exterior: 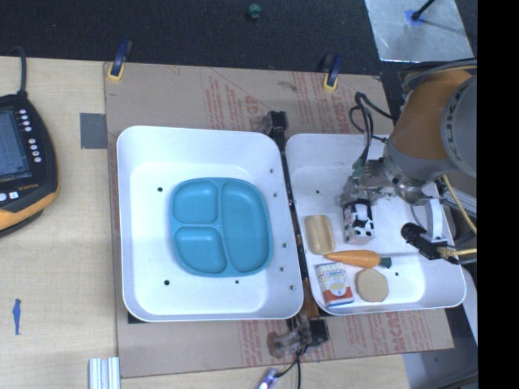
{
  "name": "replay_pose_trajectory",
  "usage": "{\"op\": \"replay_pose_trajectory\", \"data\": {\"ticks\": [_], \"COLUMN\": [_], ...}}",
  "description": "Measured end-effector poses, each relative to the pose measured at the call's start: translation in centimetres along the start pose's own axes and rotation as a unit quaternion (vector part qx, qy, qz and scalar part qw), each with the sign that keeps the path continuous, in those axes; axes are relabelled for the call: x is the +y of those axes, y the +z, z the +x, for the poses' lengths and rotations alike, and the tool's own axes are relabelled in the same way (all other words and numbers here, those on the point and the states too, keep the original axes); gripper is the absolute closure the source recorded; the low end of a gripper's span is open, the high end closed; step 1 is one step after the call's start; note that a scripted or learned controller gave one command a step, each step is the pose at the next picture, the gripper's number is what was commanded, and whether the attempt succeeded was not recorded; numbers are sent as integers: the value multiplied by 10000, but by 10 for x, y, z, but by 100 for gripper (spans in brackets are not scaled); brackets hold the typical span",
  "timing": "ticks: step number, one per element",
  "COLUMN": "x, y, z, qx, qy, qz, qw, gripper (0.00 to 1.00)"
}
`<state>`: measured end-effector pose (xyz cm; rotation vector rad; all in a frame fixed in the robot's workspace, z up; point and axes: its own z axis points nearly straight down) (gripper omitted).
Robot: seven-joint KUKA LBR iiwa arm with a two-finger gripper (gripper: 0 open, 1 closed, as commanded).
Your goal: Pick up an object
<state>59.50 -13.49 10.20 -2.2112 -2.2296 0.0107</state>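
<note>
Camera view: claw (358, 217) seemingly above carrot (353, 258)

wooden bench (57, 290) — cardboard sheet (203, 96), pendant (20, 164)

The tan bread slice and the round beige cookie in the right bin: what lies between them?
In the camera view, the orange carrot and the small red-and-white packet lie between the tan bread slice and the round beige cookie.
</note>
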Motion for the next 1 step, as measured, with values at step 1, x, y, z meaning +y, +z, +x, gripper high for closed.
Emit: {"op": "replay_pose_trajectory", "data": {"ticks": [1], "x": [-9], "y": [-91], "z": [76], "qx": [18], "qy": [8], "qz": [-21], "qw": [10000], "gripper": [100]}}
